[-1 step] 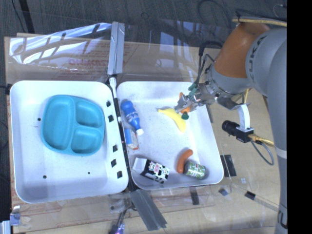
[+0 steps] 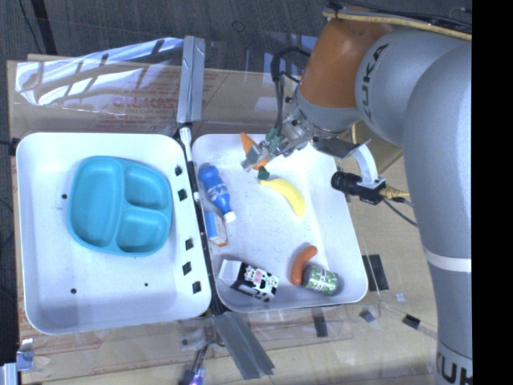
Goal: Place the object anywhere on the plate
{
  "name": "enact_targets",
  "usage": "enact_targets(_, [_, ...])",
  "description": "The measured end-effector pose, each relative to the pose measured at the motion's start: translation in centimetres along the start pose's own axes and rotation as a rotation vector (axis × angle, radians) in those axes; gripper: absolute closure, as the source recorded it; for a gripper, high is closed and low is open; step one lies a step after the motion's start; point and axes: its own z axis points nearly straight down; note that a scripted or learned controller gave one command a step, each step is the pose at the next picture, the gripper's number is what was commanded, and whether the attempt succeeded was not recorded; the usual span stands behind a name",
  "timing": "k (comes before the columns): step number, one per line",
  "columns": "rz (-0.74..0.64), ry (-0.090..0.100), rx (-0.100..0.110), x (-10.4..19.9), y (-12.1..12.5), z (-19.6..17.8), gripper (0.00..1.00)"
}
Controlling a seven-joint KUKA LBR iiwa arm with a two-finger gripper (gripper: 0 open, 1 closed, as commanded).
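Gripper (image 2: 261, 157) hangs low in the right bin (image 2: 341, 239), near its far wall — how wide the fingers stand, I cannot tell. An orange carrot (image 2: 248, 143) lies just beside them, a banana (image 2: 287, 194) right below. Further out: a blue bottle (image 2: 216, 189) by the left wall, a sausage (image 2: 302, 264), a green can (image 2: 321, 280), a black-and-white box (image 2: 256, 281). The blue divided plate (image 2: 120, 205) sits in the left bin (image 2: 40, 239).
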Motion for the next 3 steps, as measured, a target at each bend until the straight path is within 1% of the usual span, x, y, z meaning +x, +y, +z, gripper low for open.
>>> enact_targets(1, [0.011,0.000,0.001,6.8,5.3,1.7,1.00])
enact_targets(2, [-0.209,0.002,0.004,14.0,4.9,1.7,1.00])
enact_targets(3, [-0.209,0.002,0.004,14.0,4.9,1.7,0.00])
